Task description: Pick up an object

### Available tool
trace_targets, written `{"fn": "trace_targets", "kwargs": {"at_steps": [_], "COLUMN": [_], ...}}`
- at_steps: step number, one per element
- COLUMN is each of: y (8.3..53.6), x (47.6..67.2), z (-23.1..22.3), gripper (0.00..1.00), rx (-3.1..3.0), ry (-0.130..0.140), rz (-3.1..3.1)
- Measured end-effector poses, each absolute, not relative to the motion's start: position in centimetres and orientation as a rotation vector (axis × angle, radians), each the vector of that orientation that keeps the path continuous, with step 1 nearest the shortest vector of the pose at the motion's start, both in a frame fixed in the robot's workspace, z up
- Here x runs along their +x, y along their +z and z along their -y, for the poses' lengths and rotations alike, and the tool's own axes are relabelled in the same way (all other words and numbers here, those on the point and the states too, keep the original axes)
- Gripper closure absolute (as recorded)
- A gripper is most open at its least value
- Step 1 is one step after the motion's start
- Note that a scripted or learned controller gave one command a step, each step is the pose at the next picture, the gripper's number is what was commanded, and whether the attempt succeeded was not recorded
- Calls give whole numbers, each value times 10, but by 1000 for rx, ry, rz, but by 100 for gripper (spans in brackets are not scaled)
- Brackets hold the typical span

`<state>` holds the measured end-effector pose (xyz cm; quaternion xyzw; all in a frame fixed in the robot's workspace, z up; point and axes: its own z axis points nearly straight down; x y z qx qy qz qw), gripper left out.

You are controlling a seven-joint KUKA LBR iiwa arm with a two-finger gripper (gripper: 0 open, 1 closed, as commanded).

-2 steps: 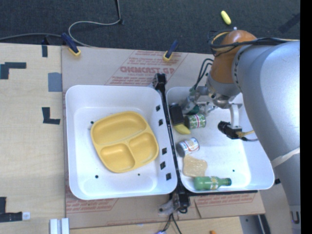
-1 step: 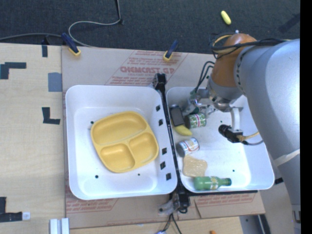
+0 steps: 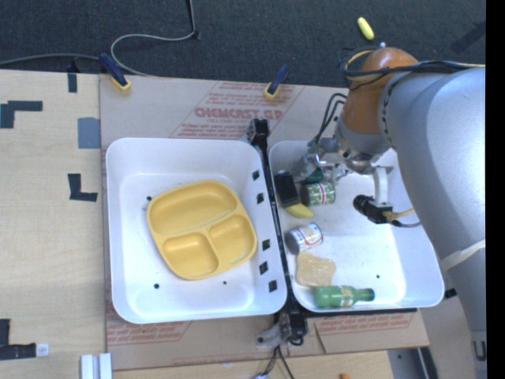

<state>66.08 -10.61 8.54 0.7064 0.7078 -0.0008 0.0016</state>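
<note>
Here, your gripper (image 3: 318, 166) sits low in the right white bin (image 3: 410, 279), right over the small green-labelled can (image 3: 321, 193) lying on its side; whether it is spread or clamped you cannot tell. Just beside the can lie a black block (image 3: 286, 188) and a yellow banana-like piece (image 3: 300, 210), hard against the dividing wall. Nearer you, a silver can (image 3: 305, 236), a tan sponge (image 3: 315, 269) and a green bottle (image 3: 343, 295) lie apart. The left bin (image 3: 130, 235) holds a yellow divided tray (image 3: 201, 227).

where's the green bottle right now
The green bottle lies on its side in the right bin, near that bin's front edge at the bottom of the camera view, just below the tan slice of bread.
</note>
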Motion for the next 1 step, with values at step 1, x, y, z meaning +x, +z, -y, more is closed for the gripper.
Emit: {"fn": "trace_targets", "kwargs": {"at_steps": [1], "y": [96], "x": [661], "z": [106], "gripper": [100], "rx": [2215], "ry": [-5], "rz": [-2222]}}
